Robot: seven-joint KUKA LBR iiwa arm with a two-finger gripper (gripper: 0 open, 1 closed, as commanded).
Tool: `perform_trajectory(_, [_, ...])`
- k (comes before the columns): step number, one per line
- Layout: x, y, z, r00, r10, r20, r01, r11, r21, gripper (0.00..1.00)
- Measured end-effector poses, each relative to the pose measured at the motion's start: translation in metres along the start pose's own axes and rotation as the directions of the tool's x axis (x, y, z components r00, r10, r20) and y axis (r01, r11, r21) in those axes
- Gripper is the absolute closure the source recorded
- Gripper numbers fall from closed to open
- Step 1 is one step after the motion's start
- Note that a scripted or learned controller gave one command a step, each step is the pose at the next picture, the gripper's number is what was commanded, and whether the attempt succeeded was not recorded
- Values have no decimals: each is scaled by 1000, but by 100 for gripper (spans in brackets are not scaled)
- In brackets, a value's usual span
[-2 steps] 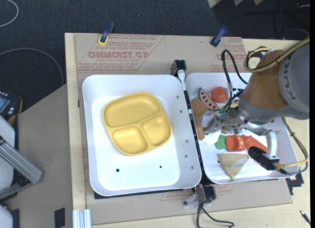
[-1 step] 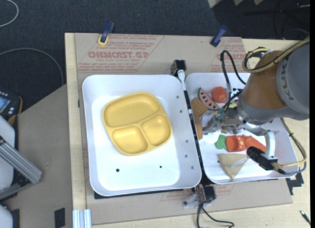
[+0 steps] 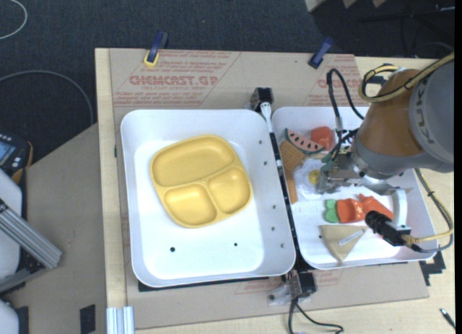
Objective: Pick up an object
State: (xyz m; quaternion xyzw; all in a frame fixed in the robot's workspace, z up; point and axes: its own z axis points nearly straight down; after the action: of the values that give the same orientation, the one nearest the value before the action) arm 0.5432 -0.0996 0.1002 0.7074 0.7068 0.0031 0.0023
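Nearest, a tan wedge [image 3: 341, 241] lies at 6 o'clock in the right bin [image 3: 411, 253]; end effector [image 3: 333, 175] hovers low above the toys, grip state unclear.

The arm's orange wrist [image 3: 390, 127] covers the middle and far right of the right bin [image 3: 317, 249], so whatever lies beneath it cannot be told. The gripper [image 3: 333, 175], just left of that wrist, is too dark and crowded to read, and a small yellow thing [image 3: 314, 177] beside it is half hidden. The arm's grey body [image 3: 437, 120] is cut off by the frame's right edge.
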Motion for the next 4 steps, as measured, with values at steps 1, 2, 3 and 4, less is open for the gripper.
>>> perform_trajectory(1, [-1, -6, -46, 1000, -1, 3, 1, 1000, 3, 100])
perform_trajectory(2, [7, -7, -92, 1000, -3, 2, 3, 1000, 1, 100])
perform_trajectory(3, [7, -5, -127, 1000, -2, 3, 2, 1000, 1, 100])
perform_trajectory(4, [22, 47, -136, 1000, -4, 2, 4, 1000, 2, 100])
